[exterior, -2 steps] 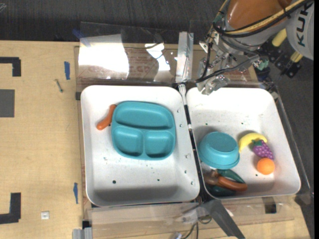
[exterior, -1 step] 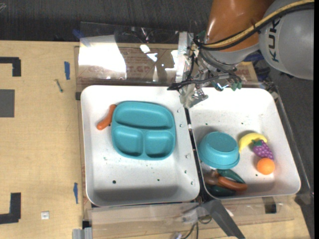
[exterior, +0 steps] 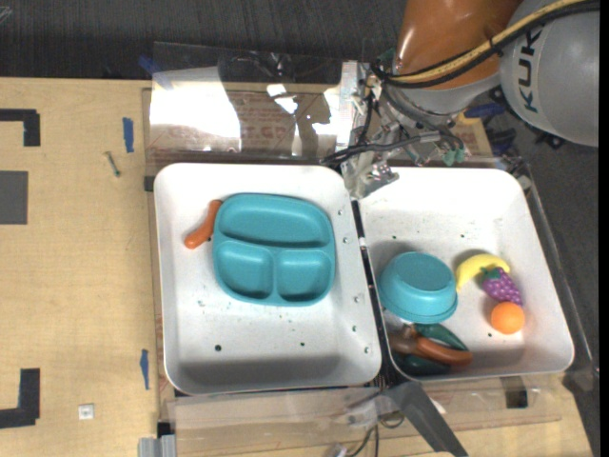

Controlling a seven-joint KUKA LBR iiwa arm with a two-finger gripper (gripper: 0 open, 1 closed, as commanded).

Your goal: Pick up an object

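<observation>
one blue bowl [exterior: 419, 287] lies well below the fingers [exterior: 373, 174], whose state i cannot tell.

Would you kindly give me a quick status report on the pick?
Gripper above bins' back edge, nothing held. Teal bowl, banana, grapes, orange untouched in right bin.

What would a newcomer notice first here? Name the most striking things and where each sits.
The big teal divided plate in the left bin draws the eye first, with an orange toy sausage at its left edge. In the right bin, a teal bowl lies beside a banana, purple grapes and an orange. The grey and orange arm looms over the bins' far edge.
</observation>
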